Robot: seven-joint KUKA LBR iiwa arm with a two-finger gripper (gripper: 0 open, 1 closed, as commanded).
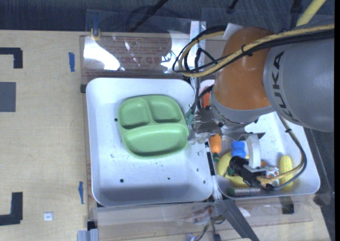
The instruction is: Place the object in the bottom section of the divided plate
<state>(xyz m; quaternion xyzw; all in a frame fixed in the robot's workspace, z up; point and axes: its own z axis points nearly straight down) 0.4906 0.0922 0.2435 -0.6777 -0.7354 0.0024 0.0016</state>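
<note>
The grey arm [303, 83] bears dark capital letters running down its casing at the right; they read as part of "KUKA", with the "K" and "U" plainest. No other lettering, label or number can be read on the bench, the bins or their contents.

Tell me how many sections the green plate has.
3: the divided plate has two small sections at the top, left and right, and one large bottom section.
</note>
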